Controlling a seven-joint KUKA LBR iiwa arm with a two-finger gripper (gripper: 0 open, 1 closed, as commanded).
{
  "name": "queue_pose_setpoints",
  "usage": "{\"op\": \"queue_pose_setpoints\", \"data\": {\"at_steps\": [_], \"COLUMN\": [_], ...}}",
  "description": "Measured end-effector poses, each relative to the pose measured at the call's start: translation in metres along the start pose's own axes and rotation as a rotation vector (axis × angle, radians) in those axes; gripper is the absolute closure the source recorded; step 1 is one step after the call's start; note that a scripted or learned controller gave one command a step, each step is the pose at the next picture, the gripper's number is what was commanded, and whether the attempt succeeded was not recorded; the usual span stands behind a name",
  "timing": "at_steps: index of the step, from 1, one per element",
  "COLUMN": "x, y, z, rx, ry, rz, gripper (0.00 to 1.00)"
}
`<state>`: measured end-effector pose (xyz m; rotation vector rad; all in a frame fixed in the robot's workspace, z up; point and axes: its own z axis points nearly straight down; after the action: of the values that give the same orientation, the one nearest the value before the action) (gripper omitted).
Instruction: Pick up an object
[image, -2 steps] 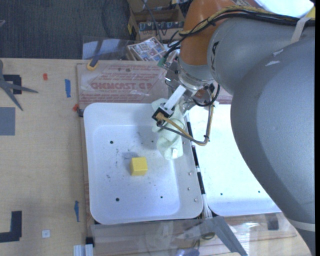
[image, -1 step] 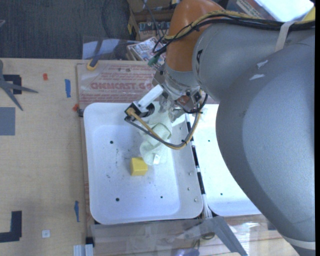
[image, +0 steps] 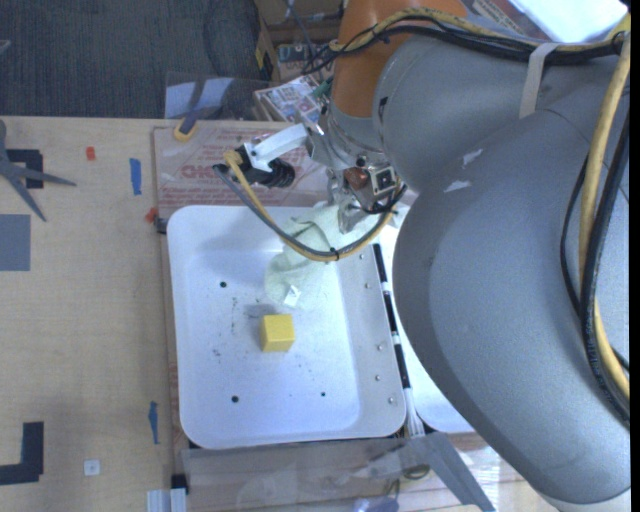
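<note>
Grey arm (image: 520, 250) over right bin, yellow block (image: 278, 332) mid left bin (image: 200, 400), tool (image: 345, 215) near far rim, grip unclear.

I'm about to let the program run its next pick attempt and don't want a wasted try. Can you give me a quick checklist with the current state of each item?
1. Target present: yellow block lies in the left bin: ok.
2. Block free of neighbours: pale cloth-like item lies close above it, apart: ok.
3. Gripper over the block: it is near the bin's far edge, off the block: not ok.
4. Finger state: cannot tell.
5. Yellow cable hangs over the bin: not ok.
</note>
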<state>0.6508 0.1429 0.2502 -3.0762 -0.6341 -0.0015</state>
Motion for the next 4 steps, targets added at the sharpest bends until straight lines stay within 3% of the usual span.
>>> {"op": "queue_pose_setpoints", "data": {"at_steps": [1, 2, 3, 4], "x": [-0.002, 0.039, 0.036, -0.037], "y": [-0.048, -0.069, -0.071, -0.095], "z": [0.150, 0.155, 0.159, 0.140], "rx": [0.000, -0.002, 0.003, -0.034], "ry": [0.011, 0.017, -0.003, 0.088], "rz": [0.161, 0.211, 0.212, -0.040], "gripper": [1.00, 1.00, 0.00, 0.00]}}
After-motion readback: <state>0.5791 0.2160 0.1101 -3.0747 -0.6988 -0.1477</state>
